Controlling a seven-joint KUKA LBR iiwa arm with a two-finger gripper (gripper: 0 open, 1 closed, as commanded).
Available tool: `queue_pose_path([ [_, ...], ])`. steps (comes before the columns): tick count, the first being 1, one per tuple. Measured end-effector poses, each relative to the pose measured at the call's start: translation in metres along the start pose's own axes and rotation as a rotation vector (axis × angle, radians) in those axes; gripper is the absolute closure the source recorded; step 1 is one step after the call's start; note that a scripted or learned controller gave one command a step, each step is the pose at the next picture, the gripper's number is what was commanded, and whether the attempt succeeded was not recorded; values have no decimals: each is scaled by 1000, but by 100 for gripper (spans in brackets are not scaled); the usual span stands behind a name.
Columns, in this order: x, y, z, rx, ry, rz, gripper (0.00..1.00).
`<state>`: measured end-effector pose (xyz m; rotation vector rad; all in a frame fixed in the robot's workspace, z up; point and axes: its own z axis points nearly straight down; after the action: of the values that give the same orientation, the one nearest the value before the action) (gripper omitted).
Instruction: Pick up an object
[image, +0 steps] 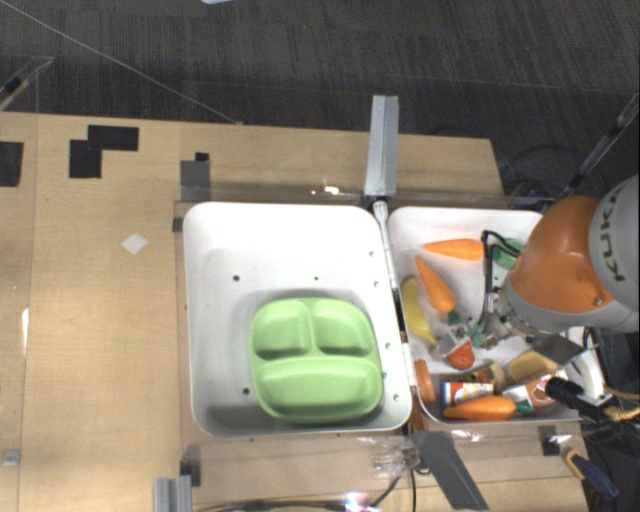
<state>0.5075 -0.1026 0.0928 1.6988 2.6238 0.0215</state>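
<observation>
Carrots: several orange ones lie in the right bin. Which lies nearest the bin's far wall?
The carrot lying crosswise at the top of the right bin; the others lie lower, towards the near edge.

I see toy food heaped in the right bin (400, 232): two carrots (456, 249) up top, a banana (415, 312) along its left wall.

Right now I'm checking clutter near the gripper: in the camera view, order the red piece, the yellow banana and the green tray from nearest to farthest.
1. red piece, just below the gripper.
2. yellow banana, toward the right bin's left wall.
3. green tray, in the left bin.
</observation>
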Motion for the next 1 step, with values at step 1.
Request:
queue_pose_path([
  [1, 1, 3, -12, -6, 1, -2, 100],
])
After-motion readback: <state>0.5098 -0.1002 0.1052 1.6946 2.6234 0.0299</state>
